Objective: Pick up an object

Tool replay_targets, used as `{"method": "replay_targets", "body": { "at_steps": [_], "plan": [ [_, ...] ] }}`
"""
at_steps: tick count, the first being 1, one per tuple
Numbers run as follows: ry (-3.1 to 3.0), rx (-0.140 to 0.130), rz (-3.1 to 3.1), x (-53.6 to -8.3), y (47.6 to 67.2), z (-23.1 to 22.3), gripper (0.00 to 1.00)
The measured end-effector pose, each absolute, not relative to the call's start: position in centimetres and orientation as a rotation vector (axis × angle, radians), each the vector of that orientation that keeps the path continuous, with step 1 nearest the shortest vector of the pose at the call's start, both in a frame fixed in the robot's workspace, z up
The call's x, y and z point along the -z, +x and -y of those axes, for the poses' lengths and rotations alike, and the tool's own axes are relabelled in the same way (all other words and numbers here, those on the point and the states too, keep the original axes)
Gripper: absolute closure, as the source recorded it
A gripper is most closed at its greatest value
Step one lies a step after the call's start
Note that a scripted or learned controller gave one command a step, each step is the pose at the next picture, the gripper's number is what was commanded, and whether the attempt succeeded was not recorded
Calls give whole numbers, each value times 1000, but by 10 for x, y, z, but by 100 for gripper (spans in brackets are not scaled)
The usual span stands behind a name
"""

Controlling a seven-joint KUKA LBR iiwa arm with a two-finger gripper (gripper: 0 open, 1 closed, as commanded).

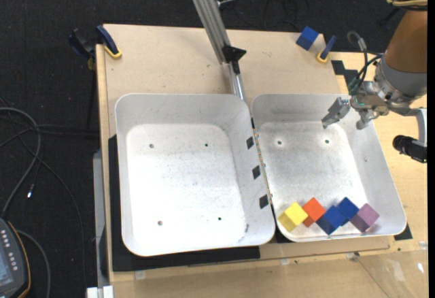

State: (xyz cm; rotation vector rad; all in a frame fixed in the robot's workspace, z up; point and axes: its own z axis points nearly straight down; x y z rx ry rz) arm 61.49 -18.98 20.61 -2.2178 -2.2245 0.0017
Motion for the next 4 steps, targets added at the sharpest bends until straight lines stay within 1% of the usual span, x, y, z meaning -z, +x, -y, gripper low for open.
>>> {"method": "replay_targets", "body": {
  "at_steps": [1,2,3,4],
  "plan": [
    [-2217,-2,2225,-92,605,167,0],
    [-2230,-3,2216,-97,506,217,0],
    [-2218,7,2233,-96,604,198,0],
    [-2219,4,2229,-97,671,224,0]
  ]
}}
